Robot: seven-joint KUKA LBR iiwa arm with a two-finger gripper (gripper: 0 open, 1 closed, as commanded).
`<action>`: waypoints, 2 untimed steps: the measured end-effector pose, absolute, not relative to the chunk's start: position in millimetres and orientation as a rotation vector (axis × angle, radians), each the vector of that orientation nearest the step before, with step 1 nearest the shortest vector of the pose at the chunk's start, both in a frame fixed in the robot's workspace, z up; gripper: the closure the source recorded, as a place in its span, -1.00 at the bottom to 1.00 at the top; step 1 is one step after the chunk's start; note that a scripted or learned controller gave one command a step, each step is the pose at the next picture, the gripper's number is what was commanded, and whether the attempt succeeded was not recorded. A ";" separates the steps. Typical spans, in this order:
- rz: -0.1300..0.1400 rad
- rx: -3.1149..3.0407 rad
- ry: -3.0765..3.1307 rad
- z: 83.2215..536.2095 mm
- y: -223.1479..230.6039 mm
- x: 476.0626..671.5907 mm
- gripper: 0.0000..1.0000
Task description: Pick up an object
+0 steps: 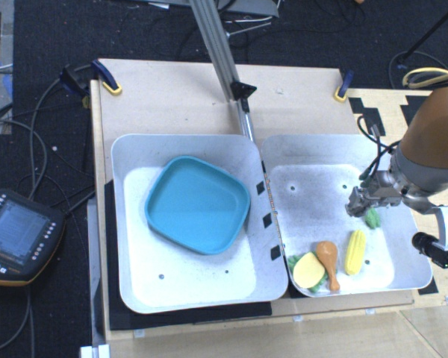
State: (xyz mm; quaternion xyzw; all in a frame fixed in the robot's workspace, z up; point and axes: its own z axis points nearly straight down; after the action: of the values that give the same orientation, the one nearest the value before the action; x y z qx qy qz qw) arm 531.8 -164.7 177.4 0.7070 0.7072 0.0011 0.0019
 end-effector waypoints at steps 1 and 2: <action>0.003 2.219 2.219 222.9 -170.3 538.2 1.00; 0.002 2.219 2.220 254.7 -170.4 538.8 1.00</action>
State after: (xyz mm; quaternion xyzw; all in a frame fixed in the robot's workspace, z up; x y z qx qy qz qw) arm 538.8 -170.4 254.7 0.7069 0.7073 0.0007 0.0011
